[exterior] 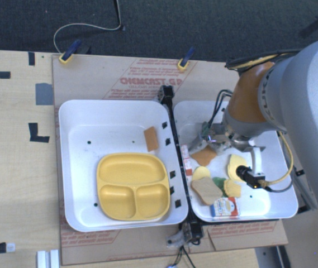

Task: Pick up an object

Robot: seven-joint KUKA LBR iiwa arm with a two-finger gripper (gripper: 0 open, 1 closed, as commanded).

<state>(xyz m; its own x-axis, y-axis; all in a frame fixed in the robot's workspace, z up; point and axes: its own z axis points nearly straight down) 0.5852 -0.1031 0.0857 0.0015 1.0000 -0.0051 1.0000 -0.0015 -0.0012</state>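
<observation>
Grey arm's hand (212,141) is down over your right white bin (276,205), near its left wall, above a brown flat piece (204,157); can't tell its state. Yellow three-compartment plastic tray (133,185) and small tan block (151,139) sit in the left white bin (75,149).

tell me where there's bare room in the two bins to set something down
Left bin: bare floor along the far wall and left side, bordered by the yellow divided plate and the small brown block. Right bin: crowded around the gripper and the food pile; a small bare patch shows at its near right corner.
</observation>
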